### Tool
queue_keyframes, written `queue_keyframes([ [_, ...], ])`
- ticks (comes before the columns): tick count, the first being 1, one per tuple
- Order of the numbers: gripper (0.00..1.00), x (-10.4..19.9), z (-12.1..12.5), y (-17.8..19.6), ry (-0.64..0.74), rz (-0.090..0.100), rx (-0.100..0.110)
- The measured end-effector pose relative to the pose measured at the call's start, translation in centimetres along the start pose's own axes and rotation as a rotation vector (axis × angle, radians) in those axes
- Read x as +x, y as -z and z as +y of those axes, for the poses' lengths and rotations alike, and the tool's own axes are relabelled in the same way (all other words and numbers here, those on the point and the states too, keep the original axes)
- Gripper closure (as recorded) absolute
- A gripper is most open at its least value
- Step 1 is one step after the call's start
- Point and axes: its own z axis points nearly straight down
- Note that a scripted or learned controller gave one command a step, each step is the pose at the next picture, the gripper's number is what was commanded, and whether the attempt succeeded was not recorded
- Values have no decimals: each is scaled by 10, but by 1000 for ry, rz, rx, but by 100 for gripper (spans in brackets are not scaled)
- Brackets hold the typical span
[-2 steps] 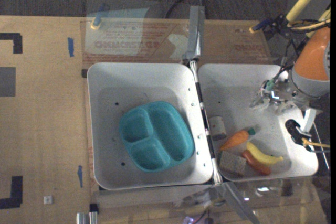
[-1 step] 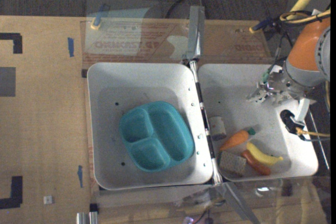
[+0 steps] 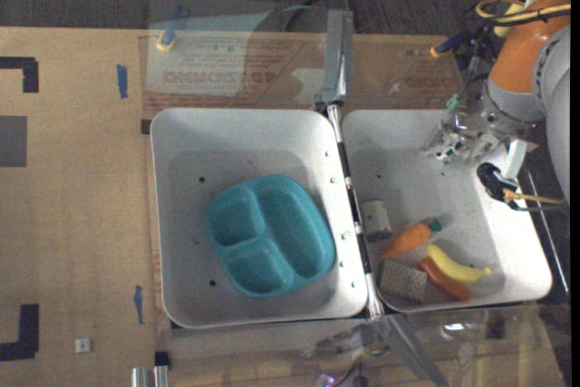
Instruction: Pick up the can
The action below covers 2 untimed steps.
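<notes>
The can [image 3: 375, 219] lies on its side in the right bin [image 3: 507, 285], tight against the divider wall, just beside the toy carrot [image 3: 407, 239] and above a speckled block [image 3: 404, 281]. The tool [image 3: 458, 143] hangs over the bin's far right part, well apart from it; how it stands I cannot tell. To do the approach well, it should travel left, align across the can's narrow width, and descend clear of wall and carrot. The left bin [image 3: 181, 285] holds a teal tray [image 3: 268, 234].
</notes>
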Motion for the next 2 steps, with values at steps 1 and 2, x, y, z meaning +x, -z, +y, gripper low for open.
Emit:
queue_keyframes([
  [1, 100, -1, -1, 9, 2, -5, 5],
  [2, 100, 56, -10, 106, 152, -10, -27],
])
